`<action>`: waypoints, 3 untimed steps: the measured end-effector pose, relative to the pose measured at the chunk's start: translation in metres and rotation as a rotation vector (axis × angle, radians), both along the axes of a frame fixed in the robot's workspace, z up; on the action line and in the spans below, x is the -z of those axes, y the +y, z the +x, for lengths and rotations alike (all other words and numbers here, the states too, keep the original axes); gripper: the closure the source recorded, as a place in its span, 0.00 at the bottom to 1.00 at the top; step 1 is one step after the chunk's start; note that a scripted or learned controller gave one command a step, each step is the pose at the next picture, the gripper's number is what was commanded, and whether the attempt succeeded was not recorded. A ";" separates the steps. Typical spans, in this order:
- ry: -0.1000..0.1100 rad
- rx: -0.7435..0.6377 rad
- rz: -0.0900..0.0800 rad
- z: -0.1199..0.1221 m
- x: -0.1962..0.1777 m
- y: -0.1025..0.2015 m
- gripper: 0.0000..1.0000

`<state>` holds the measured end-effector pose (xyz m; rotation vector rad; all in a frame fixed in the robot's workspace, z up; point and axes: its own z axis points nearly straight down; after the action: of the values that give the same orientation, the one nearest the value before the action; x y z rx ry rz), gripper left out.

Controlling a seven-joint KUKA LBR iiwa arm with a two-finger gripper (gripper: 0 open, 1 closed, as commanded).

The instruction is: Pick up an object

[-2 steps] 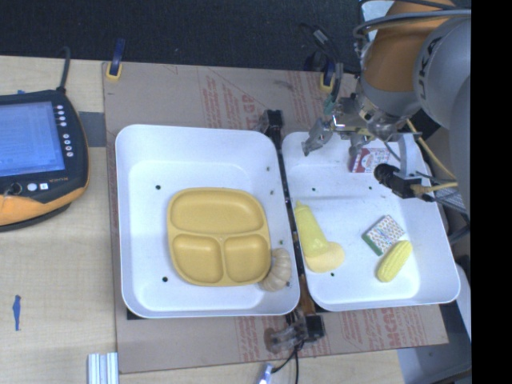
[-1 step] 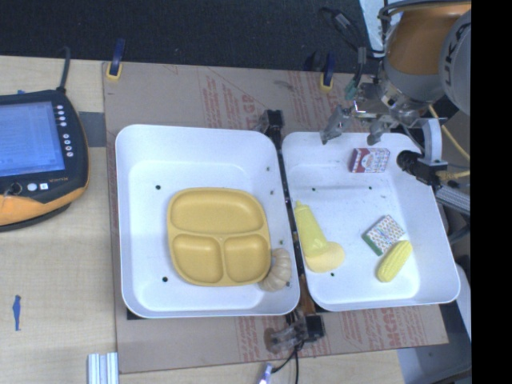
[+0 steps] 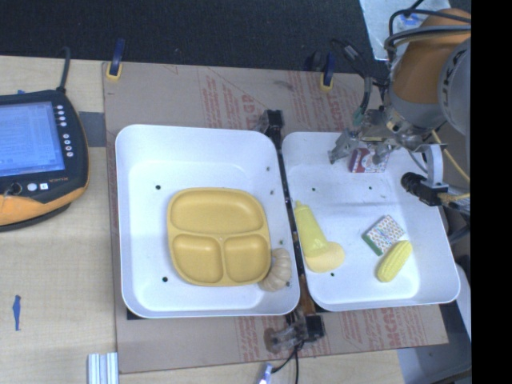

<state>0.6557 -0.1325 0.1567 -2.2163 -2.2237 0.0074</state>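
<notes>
The gripper is positioned over the far edge of the right bin, near its far right corner, with the fingers spread apart. A small red-and-white item lies on the bin floor directly below the fingers; whether the fingers contact it cannot be determined. A patterned green-edged block lies toward the right edge of the same bin, and a yellow corn cob lies just beside it on the near side. A yellow bottle-shaped toy lies along the left edge of this bin. The left bin carries a yellow divided tray at its centre. A beige shell-like object rests against the tray's near right corner. A handheld control pendant sits on the bench at the left.
</notes>
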 end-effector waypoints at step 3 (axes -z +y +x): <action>0.001 0.000 0.000 0.000 0.030 -0.031 0.00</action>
<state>0.6557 -0.1633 0.1272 -2.2154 -2.2236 0.0075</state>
